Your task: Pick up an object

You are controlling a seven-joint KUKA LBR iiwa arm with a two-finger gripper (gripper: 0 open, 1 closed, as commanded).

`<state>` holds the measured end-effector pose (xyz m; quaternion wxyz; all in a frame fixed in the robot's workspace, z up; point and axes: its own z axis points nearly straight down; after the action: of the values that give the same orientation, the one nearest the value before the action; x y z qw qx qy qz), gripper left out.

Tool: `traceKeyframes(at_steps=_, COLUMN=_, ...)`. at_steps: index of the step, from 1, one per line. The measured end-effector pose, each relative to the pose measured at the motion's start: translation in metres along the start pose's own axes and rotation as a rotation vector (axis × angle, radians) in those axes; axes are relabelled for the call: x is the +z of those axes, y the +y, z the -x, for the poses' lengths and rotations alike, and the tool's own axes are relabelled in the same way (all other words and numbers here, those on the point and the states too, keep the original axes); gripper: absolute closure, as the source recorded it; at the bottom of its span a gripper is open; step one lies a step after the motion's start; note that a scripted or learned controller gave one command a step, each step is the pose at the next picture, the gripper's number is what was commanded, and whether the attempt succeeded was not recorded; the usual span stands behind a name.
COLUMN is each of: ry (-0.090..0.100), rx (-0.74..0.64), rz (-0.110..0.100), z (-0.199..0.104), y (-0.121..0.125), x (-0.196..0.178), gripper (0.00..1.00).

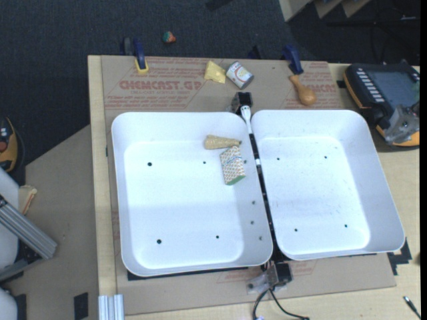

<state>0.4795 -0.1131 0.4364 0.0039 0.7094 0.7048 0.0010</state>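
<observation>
Bins sat side by side on the board (200, 92), and we took the left bin (180, 245) as our landmark. Inside it, toward its far right corner, lay a tan roll (221, 142), and just nearer than that, touching or almost touching it, a small patterned pack (232, 165) lay tilted. The right bin (327, 239) met the left bin's right rim. Beyond the left bin's far rim, on the board, we saw a yellow piece (215, 73) beside a small white box (239, 75), and farther right a wooden pear shape (303, 91). Two blue clamps (139, 53) held the board's far edge. As for the gripper's fingers, we could not tell.
</observation>
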Motion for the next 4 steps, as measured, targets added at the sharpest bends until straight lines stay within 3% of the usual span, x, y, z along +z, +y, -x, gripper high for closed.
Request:
traceKeyframes(at_steps=1, ry=0.006, rx=-0.011, rz=-0.01, z=-0.048, y=-0.001, x=0.025, gripper=1.0)
traceKeyframes(at_steps=2, ry=0.005, rx=-0.009, rz=-0.014, z=-0.071, y=0.027, x=0.109, gripper=1.0)
traceKeyframes(at_steps=3, ry=0.005, rx=-0.011, rz=0.001, z=-0.107, y=0.015, x=0.052, gripper=1.0)
traceKeyframes(at_steps=4, ry=0.001, rx=-0.001, rz=-0.001, z=-0.045, y=-0.001, x=0.034, gripper=1.0)
